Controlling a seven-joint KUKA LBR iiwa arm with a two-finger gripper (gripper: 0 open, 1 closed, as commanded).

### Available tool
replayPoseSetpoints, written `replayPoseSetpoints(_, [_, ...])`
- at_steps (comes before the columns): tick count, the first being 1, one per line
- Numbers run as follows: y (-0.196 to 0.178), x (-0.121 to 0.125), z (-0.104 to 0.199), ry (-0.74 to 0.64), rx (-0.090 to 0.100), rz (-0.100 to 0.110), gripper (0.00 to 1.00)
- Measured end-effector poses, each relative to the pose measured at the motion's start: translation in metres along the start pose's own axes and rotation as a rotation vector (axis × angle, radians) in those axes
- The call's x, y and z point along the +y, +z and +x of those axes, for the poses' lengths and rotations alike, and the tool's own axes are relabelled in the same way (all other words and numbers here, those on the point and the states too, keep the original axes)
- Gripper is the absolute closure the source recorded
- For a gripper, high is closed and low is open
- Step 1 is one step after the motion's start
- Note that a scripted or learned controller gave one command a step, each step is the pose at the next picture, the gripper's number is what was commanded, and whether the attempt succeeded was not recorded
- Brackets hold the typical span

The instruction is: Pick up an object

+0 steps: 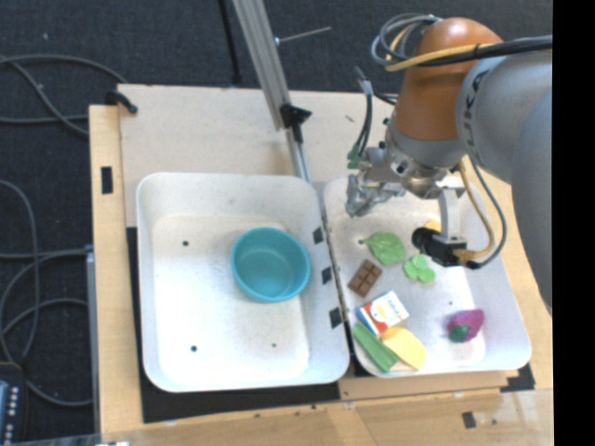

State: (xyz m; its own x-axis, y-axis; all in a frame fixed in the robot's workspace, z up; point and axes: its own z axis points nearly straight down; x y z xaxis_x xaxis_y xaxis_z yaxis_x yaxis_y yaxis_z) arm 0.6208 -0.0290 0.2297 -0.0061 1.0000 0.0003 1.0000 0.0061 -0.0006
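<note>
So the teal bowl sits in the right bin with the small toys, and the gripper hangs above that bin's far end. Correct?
Not quite. The camera view shows the teal bowl in the left bin, alone. The small toys, such as the brown block, lie in the right bin, and the gripper hangs above that bin's far end.

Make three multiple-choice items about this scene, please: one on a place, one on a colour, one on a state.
1. Where is the bowl?
A. left bin
B. right bin
C. bare bench

2. What colour is the bowl?
A. red
B. teal blue
C. yellow

3. How does the bowl stand?
A. upside down
B. on its side
C. upright, opening up

Answers:
1 A, it sits on the floor of the left bin.
2 B, rim and inside are teal blue.
3 C, its round opening faces the camera above.
</note>
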Motion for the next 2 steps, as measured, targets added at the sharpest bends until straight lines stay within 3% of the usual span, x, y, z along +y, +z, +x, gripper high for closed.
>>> replayPoseSetpoints(2, [-0.022, -0.007, 0.103, -0.002, 0.002, -0.002, 1.0])
